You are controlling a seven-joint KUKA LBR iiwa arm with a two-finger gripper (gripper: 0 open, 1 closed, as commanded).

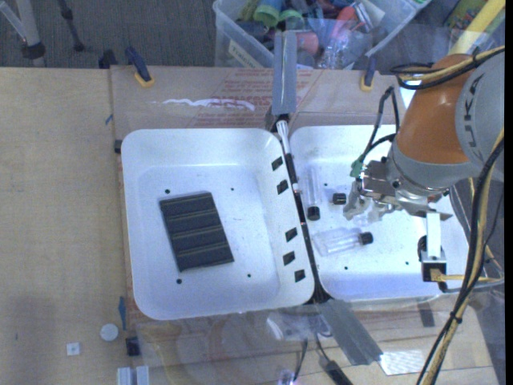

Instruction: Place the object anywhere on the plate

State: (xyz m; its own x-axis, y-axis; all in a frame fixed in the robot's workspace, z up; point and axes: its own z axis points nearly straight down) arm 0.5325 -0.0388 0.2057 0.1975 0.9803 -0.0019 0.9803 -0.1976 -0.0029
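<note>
The grey arm's two-finger gripper (358, 207) is hanging low over the right white bin (401, 279), near its left side. I cannot tell its state. A clear plastic tube with a black cap (343, 240) is lying just below it. A dark ridged flat plate (195, 230) is lying in the left white bin (200, 295).

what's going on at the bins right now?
The KUKA arm reaches in over the right bin, its gripper low among a few clear vials with dark caps. One clear vial lies on the bin floor just below the gripper; whether anything sits between the fingers can't be told. The left bin holds a dark ribbed plate, lying flat with nothing on it, so the placing isn't done yet.
</note>
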